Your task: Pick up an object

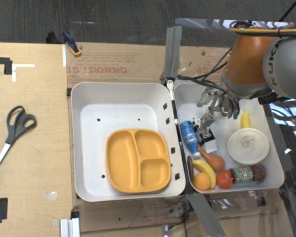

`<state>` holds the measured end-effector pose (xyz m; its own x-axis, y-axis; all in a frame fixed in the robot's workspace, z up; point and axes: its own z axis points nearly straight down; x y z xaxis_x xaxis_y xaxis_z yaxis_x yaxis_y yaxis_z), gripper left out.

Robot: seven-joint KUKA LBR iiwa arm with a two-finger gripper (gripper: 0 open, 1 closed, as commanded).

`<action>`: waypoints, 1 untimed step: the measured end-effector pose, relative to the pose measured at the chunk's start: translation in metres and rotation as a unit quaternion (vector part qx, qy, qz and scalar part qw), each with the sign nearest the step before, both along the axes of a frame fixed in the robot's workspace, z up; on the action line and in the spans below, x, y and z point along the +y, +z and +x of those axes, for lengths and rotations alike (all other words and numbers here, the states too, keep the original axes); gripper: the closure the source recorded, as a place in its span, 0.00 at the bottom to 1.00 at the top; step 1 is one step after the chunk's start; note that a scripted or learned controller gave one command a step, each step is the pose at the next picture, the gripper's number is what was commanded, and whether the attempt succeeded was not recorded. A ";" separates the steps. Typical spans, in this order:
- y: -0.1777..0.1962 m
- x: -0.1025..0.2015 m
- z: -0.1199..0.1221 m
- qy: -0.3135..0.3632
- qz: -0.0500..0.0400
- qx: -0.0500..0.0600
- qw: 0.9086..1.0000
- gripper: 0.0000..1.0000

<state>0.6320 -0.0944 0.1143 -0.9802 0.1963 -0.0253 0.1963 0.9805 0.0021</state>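
My gripper point(207, 124) hangs over the middle of the right bin point(187, 101), under the orange band of the arm. Directly below its tip lies a small black and white object point(209, 140), with a blue bottle point(189, 135) just to its left. I cannot tell whether the gripper touches either one. Nearer the bin's front lie a brown squash-shaped piece point(211, 158), a banana point(206, 170), an orange point(202, 181), a tomato point(225, 179) and a small jar point(242, 174). A white round lid point(248, 144) and a yellow piece point(244, 119) lie to the gripper's right.
The left bin point(84, 107) holds a yellow divided plate point(138, 160). Scissors point(12, 127) lie on the wooden bench at far left. A grey divider point(171, 53) stands between the bins at the back. Cables trail from the arm over the right bin's back edge.
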 end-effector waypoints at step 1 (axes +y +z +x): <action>-0.006 -0.020 -0.050 -0.038 0.001 -0.005 0.999 0.00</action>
<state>0.5822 -0.1142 0.1084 -0.9620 0.2709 -0.0350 0.2708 0.9626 0.0070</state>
